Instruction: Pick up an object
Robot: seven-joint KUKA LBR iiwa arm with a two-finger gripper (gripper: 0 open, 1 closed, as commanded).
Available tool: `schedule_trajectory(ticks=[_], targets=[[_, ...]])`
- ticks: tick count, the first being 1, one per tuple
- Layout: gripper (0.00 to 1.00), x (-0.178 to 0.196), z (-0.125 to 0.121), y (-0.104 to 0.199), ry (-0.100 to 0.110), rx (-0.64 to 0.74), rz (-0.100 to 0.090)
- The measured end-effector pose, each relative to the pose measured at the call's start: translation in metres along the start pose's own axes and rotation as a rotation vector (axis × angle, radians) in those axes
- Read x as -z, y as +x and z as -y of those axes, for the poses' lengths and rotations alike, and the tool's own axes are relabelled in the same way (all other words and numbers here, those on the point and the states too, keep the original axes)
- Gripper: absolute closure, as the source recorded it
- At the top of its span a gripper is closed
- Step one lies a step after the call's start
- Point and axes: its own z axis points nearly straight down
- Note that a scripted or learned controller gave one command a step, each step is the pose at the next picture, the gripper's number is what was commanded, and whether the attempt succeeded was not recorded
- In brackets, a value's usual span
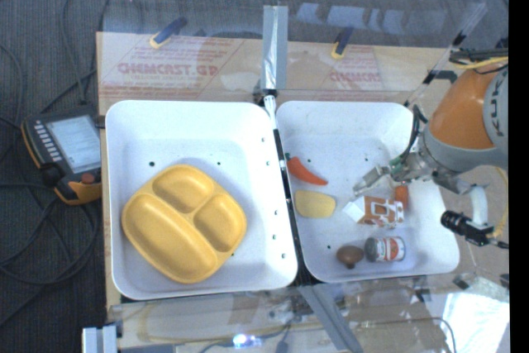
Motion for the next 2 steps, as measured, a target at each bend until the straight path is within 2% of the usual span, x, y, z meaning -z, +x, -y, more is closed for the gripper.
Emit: schedule_trajectory(ticks=[1,2], targets=[[0.00,0.001,0.022,0.002,-0.001,0.068,0.003],[0.00,-0.003,0.042,0.022,0.013,0.307,0.017]])
